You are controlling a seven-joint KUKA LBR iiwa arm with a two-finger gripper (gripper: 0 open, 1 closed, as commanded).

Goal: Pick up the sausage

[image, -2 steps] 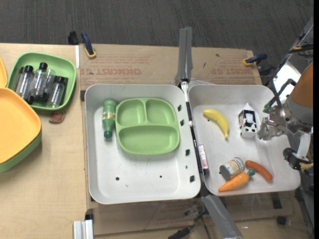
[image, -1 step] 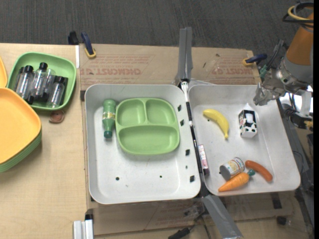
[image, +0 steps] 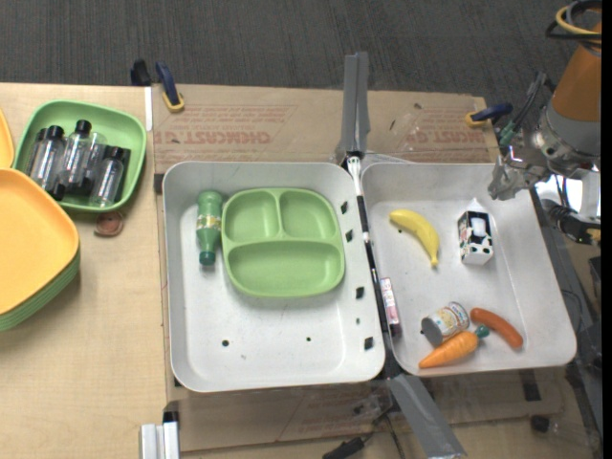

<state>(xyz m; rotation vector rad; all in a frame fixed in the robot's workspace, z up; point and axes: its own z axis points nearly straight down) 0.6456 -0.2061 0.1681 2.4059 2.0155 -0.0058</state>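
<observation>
At the near right corner of the right bin lies the sausage, orange-red and small, flat on the white floor close to the bin's right wall. Its long axis runs on a slant, one end toward the middle of the bin and the other toward the near right corner. Just beside its inner end sits the carrot, whose green top seems to touch it or nearly so, and a small tin stands just beyond the carrot.

My hand hangs over the far right corner of the same bin, near the rim, with nothing in it that I can see; whether it is spread or pressed together I cannot tell from this angle. So the sausage lies toward the near edge from me, almost straight along the right wall, with the little black-and-white carton a bit inward of that path and the banana farther inward still.

I judge the pick not yet begun. The move would be a run down along the right wall, then a turn of the wrist so my grip crosses the sausage's slant, coming in from the wall side to stay clear of the carrot
</observation>
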